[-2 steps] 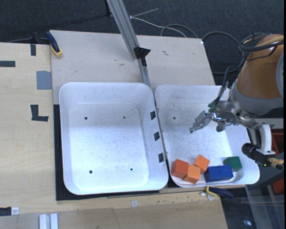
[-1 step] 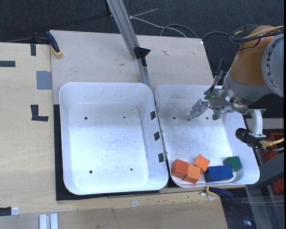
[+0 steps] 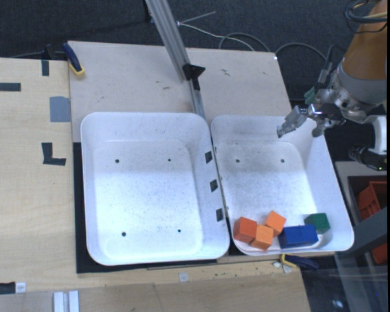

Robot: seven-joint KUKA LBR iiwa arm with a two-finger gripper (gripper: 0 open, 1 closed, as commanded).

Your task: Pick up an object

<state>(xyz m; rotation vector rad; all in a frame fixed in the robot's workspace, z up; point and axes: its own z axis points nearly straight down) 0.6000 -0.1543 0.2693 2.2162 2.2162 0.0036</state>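
Observation:
Several small blocks lie along the near edge of the right bin: three orange cubes, a blue block and a green block. My gripper hangs over the far right corner of that bin, well away from the blocks. Its two fingers are spread apart and nothing is between them.
The left bin stands beside the right one. A slanted metal rail crosses the bench behind the bins. Cables lie on the bench at the back. A blue and yellow tool rests at the far left.

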